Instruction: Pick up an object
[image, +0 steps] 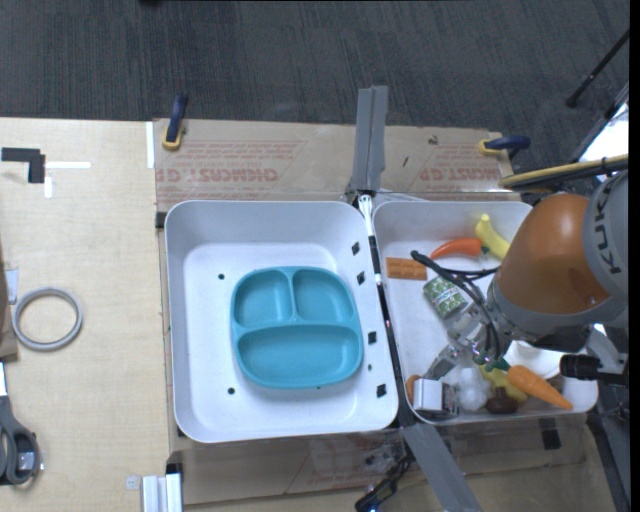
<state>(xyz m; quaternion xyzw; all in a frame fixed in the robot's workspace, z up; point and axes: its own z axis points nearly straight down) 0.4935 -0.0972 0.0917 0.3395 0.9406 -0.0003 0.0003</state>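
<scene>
Orange-banded arm (550, 265) reaches down-left into the right bin (400, 225); its gripper (440, 392) sits at the bin's near-left corner. Just beside, a carrot (537, 387) lies pointing right.

Arm (545, 265) low, wrist angled leftward

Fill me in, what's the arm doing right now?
The KUKA arm reaches in from the right over the right bin, its gripper low at the bin's near end among small toy food items. A carrot lies just right of it; a banana, an orange pepper and a green packet sit farther back. Nothing is visibly held yet. The left bin has a blue divided plate, untouched.
</scene>
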